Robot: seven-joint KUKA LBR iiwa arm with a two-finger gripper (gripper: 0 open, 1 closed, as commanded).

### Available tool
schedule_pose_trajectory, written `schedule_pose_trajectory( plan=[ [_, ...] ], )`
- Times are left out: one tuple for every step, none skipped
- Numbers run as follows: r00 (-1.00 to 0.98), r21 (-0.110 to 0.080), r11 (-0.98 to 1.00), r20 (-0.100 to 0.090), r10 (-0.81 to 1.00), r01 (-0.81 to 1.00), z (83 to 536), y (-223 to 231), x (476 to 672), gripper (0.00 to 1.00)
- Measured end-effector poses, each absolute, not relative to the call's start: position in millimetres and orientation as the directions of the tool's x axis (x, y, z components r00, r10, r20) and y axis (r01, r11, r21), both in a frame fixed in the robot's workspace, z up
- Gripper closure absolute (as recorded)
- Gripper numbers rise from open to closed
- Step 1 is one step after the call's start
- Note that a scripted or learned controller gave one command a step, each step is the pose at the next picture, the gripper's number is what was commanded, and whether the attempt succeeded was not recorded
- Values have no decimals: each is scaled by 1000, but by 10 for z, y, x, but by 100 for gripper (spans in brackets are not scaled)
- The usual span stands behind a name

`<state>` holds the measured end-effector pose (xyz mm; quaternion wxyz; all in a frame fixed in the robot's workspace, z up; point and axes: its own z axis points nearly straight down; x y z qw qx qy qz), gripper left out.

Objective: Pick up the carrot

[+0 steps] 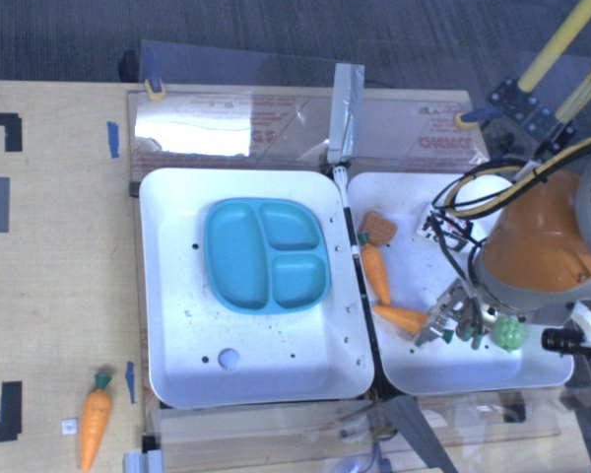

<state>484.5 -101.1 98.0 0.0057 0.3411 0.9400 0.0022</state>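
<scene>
Two orange carrots lie in the right bin (532, 371) near its left wall. One carrot (375, 272) with a green top points up and down. A second carrot (398, 316) lies crosswise just below it. My gripper (439, 325) hangs low over the bin at the right end of this second carrot, close to or touching it. The orange-banded wrist (540, 244) rises behind it on the right. A third carrot (96, 418) with a green top lies on the wooden bench, outside the bins at the lower left.
A blue divided plate (268, 254) sits in the left bin (167, 294). In the right bin a brown cookie-like piece (378, 228) lies above the carrots, and a green item (509, 334) sits by the gripper's right side. Black cables (453, 227) loop off the wrist.
</scene>
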Motion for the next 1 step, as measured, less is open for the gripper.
schedule_pose_trajectory(
  plan=[
    [-702,2,702,-2,713,713,957,-1070,5157,100]
  ],
)
